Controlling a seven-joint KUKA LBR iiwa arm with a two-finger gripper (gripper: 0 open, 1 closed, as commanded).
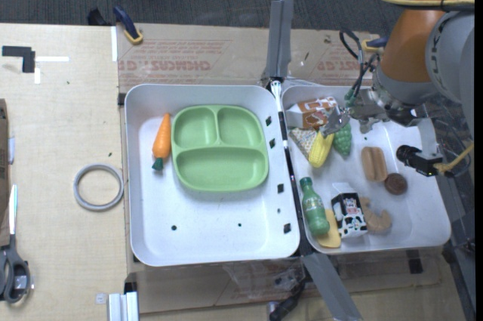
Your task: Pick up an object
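The grey arm (441,32) reaches in from the right and bends down over the right bin (423,229). Its gripper (341,118) sits low by the yellow corn (321,149) and green toy (343,140), maybe touching them.

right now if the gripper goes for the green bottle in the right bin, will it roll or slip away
The green bottle lies on its side, so its round body would probably roll under a sideways nudge. It looks like smooth, stiff plastic, so it may slip in a loose pinch. The cow-print carton beside it might check the roll.
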